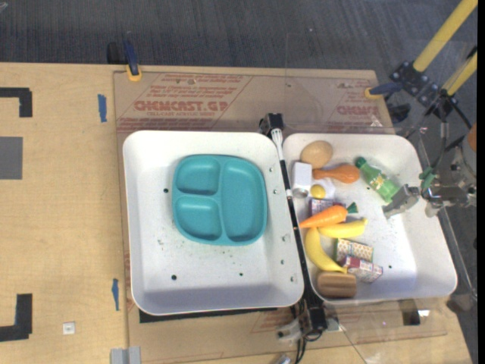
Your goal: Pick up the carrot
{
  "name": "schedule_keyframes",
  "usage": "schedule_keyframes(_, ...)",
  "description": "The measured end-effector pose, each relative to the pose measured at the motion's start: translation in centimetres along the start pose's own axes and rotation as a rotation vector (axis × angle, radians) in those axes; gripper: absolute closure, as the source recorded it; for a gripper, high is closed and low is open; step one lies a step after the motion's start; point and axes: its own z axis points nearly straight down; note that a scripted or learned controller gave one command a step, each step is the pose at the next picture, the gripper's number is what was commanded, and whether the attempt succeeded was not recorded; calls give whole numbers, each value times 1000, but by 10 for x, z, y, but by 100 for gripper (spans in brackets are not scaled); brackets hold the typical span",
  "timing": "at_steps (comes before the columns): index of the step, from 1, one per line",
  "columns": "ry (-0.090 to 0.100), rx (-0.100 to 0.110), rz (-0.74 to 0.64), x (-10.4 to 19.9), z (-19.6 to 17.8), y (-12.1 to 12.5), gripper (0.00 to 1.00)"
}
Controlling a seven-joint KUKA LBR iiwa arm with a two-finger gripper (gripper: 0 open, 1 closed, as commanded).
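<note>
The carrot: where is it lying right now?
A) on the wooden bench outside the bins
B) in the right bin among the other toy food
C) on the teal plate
B: the carrot lies in the right bin, just above the banana.

A pale wooden bench top [61, 226] fills most of the scene, with dark grey carpet-like floor [227, 14] beyond it toward twelve o'clock. A clear sheet printed in red letters [182, 101] lies flat on the wood. Black angular marks [19, 101] sit at nine o'clock, beside a grey square [9, 158] and strips of blue tape [101, 107]. A blue-and-yellow clamp [132, 61] grips the sheet's far edge. Yellow poles [451, 25] slant in at two o'clock. Light is even and soft.
</note>
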Motion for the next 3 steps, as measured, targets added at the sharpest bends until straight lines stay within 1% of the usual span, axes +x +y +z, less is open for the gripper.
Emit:
schedule_keyframes(1, 5, 7, -43, 103, 65, 44, 0)
schedule_keyframes(2, 2, 9, 157, 60, 108, 41, 0)
schedule_keyframes(3, 10, -26, 400, 67, 148, 73, 0)
